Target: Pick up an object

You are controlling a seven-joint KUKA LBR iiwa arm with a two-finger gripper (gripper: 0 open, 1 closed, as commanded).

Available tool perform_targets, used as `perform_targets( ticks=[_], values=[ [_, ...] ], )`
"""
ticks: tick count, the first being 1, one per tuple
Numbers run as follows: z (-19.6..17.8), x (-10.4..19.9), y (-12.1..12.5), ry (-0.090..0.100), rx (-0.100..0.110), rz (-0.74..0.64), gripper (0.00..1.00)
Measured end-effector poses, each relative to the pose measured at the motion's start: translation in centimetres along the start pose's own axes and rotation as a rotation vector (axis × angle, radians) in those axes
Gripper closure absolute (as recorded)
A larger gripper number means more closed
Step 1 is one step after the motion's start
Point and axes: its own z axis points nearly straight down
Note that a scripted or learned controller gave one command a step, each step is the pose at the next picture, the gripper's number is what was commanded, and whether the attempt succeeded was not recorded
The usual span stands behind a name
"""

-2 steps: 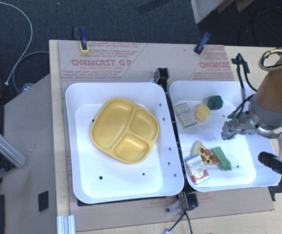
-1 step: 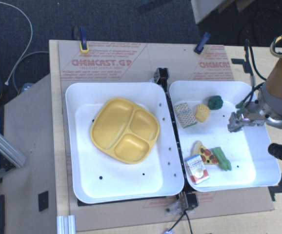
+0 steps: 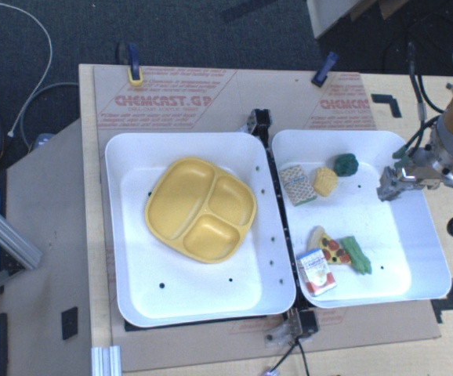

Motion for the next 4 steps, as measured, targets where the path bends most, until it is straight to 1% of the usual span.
perform_targets(
  ticks=[1,2,3,4],
  values=[
    [-0.4,6.0,1.5,0.003,0.003,-0.006,1.0],
    [0.5,10.3,3.6,0.002,0.004,-0.003,1.0],
    [-0.2,15.5,5.1,0.003,0.004,-0.004,1.0],
    [0.7,21.7,6.7,0.003,0.004,-0.004,1.0]
  ],
)
